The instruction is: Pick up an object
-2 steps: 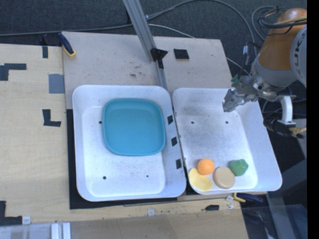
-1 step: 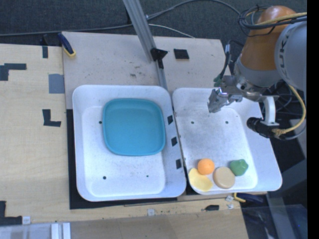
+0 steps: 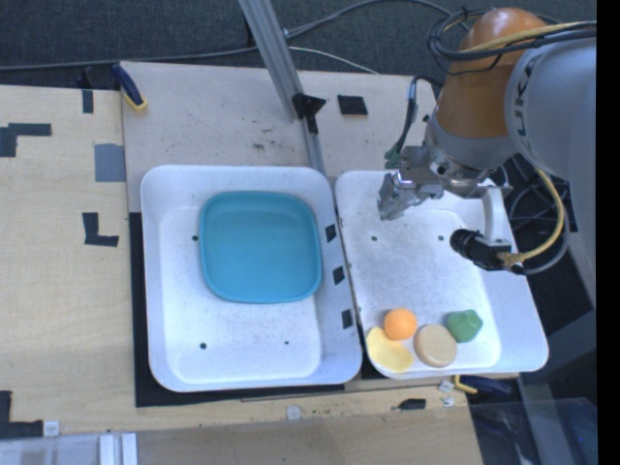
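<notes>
Looking down on the surface (image 3: 58,289), you see the arm's hand (image 3: 395,201) over the far end of the right bin (image 3: 426,260), near its far-left corner; you cannot tell whether it is released or clenched, and nothing shows in it. Your objects cluster at that bin's near edge: an orange ball (image 3: 399,324), a yellow piece (image 3: 387,354), a tan disc (image 3: 435,346) and a green lump (image 3: 465,325), close together. A blue plate (image 3: 260,246) lies in the left bin (image 3: 174,356).
</notes>
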Available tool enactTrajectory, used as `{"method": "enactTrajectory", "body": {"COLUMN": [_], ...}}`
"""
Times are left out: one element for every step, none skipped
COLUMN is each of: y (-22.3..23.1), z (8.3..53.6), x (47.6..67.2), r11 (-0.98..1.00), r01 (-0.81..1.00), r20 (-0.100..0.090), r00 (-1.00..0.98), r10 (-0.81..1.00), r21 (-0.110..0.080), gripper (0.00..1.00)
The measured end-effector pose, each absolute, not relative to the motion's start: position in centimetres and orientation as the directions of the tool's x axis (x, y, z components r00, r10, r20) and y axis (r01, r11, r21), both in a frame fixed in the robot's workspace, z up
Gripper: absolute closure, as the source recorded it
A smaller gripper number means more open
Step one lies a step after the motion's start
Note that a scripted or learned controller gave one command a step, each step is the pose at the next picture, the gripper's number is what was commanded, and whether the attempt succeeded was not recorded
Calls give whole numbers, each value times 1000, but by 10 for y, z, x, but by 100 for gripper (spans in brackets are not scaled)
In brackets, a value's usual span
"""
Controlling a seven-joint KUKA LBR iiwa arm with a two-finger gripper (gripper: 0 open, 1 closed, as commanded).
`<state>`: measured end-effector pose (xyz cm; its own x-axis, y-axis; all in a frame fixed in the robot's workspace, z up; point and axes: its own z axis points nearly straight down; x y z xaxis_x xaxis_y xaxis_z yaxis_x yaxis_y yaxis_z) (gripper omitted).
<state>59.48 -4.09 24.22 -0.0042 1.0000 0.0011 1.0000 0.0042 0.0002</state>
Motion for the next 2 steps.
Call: {"method": "enactTrajectory", "body": {"y": [4,56], "z": [243,227], "x": [582,580], "r11": [4,4], "r01": [1000,1000], "r20": [1,0], "r00": [-4,-4], "r10": [1000,1000], "r21": [-1,-2], "gripper": [100,100]}}
